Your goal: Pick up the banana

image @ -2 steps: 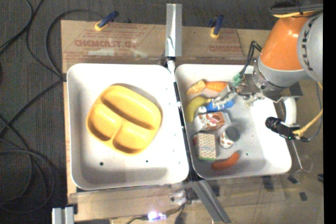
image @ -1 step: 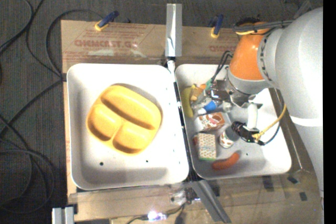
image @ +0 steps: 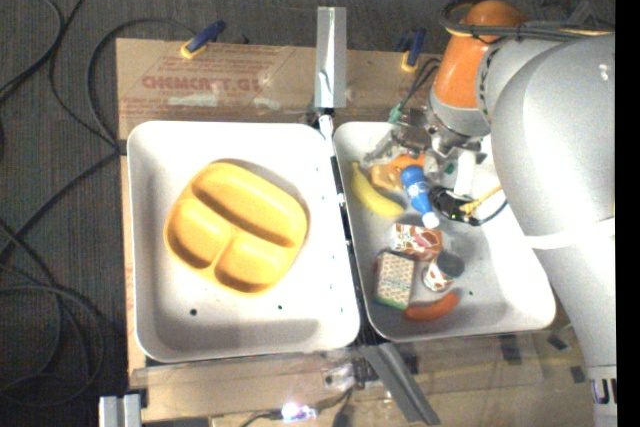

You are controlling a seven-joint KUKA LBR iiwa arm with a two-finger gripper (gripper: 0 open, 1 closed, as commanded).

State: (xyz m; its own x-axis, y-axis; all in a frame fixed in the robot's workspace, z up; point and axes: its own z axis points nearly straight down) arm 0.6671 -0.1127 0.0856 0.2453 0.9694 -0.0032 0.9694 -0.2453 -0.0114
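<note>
We see the hand [image: 432, 151] low over the far part of the right shallow white plastic bin [image: 520, 305], hanging from the grey arm [image: 560, 145] with its orange band [image: 462, 75]; whether it is apart or together we cannot tell, since the wrist and clutter hide that part. The curved yellow banana [image: 370, 196] lies in the same bin, just to the camera-left of the hand and slightly nearer us, along the bin's left wall, and nothing shows it grasped. Right beside the hand, on its near side, sits a blue and white bottle-like object [image: 418, 192], with an orange item [image: 392, 175] between it and the banana. Further toward us from the hand lie a red and white patterned packet [image: 417, 239], a small chequered box [image: 396, 279], and a red sausage-shaped object [image: 432, 308] near the bin's front rim. Well away to the hand's camera-left, the left white bin [image: 150, 315] holds a yellow divided plastic tray [image: 238, 225]. Both bins rest on a brown cardboard-covered surface [image: 200, 85].
</note>
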